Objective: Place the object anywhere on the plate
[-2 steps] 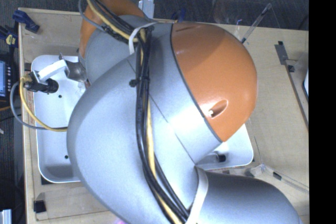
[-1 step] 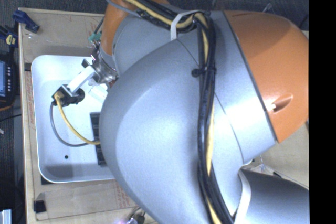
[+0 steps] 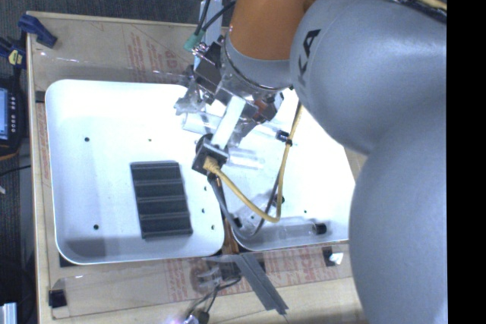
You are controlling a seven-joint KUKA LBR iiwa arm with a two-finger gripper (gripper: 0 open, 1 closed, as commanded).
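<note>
A dark grey ribbed rectangular slab [image 3: 161, 199] lies flat in the front middle of the left bin [image 3: 76, 110]. My gripper [image 3: 190, 104] hangs over the back right part of that bin, near the wall shared with the right bin, well behind and to the right of the slab. The wrist and arm hide much of the gripper. I cannot make out anything held in it.
The arm covers most of the right bin [image 3: 334, 163]. A thin pale rod-like thing with a dark tip [image 3: 310, 227] lies by that bin's front rim. A blue clamp [image 3: 36, 29] grips the bench's back left corner.
</note>
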